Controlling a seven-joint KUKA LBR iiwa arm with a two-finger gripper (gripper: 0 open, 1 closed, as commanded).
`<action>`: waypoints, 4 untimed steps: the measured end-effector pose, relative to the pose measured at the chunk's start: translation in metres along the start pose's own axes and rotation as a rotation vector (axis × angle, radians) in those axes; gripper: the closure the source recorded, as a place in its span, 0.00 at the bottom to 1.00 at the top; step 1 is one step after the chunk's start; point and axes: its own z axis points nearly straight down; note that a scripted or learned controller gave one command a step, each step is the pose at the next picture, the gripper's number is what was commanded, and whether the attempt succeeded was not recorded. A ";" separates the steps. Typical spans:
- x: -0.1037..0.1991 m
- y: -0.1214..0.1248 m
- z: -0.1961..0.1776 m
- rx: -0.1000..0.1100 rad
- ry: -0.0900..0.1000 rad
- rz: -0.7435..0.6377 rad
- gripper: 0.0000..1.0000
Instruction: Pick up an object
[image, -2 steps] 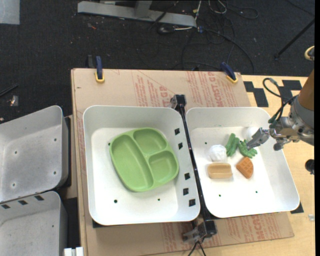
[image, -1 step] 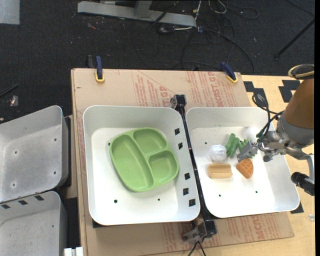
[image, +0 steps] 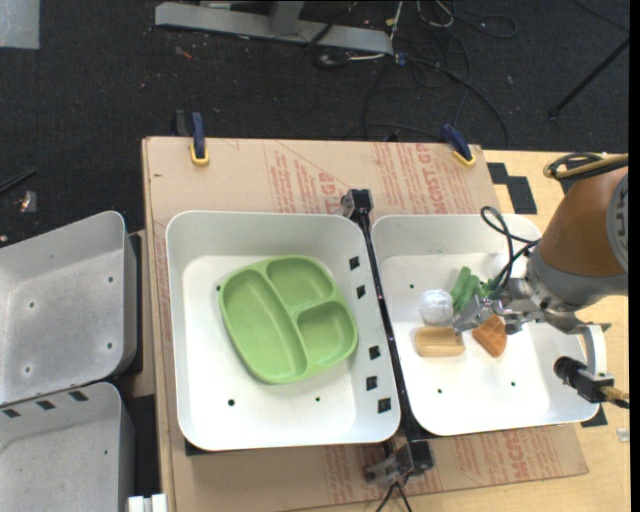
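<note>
In the right bin (image: 520, 400) lie a tan block (image: 439, 342), a white ball (image: 436, 304), a green piece (image: 463, 288) and an orange-brown piece (image: 490, 336). My gripper (image: 482, 314) reaches in from the right and hangs low over these, its tips between the green piece and the orange-brown piece. Whether it touches either one is hidden by the fingers. The grey arm with its orange band (image: 590, 240) covers the bin's right side.
The left bin (image: 200, 400) holds a green divided plate (image: 288, 317). A black divider (image: 378, 300) runs between the bins. Two loose white lids (image: 60, 300) lie off the bench at left. Cardboard with clamps (image: 199, 150) lies under the bins.
</note>
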 end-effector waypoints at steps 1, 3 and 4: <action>-0.003 0.003 0.023 -0.014 -0.009 0.003 0.00; -0.001 0.017 -0.044 -0.011 -0.004 -0.003 1.00; -0.007 0.024 -0.092 -0.010 -0.004 -0.002 1.00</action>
